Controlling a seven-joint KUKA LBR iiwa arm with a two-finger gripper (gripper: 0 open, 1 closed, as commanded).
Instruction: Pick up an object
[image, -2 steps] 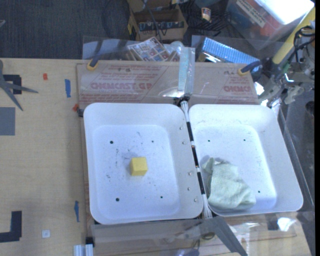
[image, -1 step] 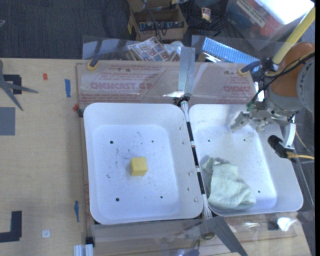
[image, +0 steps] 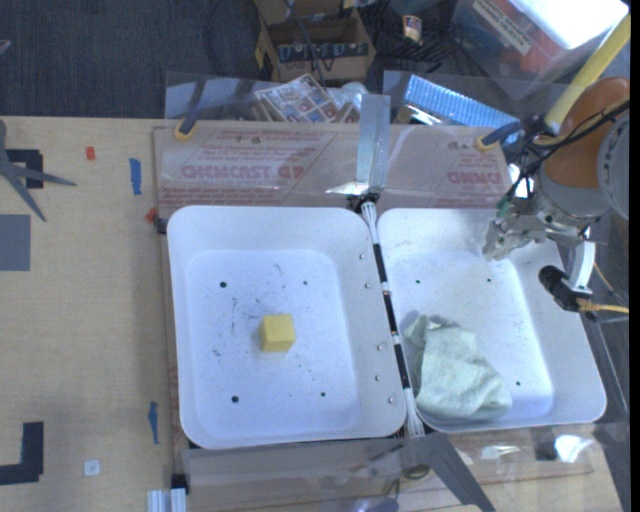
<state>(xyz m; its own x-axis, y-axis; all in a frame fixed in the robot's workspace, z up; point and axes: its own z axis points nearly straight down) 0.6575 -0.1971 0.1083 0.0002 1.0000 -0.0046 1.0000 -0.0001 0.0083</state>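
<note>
A small yellow block (image: 277, 333) lies near the middle of the left bin (image: 200, 240). A crumpled pale cloth (image: 455, 373) rests in the front left part of the right bin (image: 560, 395). My gripper (image: 499, 240) hangs over the far right part of the right bin, well behind the cloth and apart from it. Nothing shows between its tips.
A metal divider (image: 385, 300) separates the two bins. Clear plastic sheets (image: 300, 160) with printed lettering stand behind the bins. The arm's body and cables (image: 580, 230) crowd the right bin's right edge. Wooden bench surface (image: 70, 330) lies to the left.
</note>
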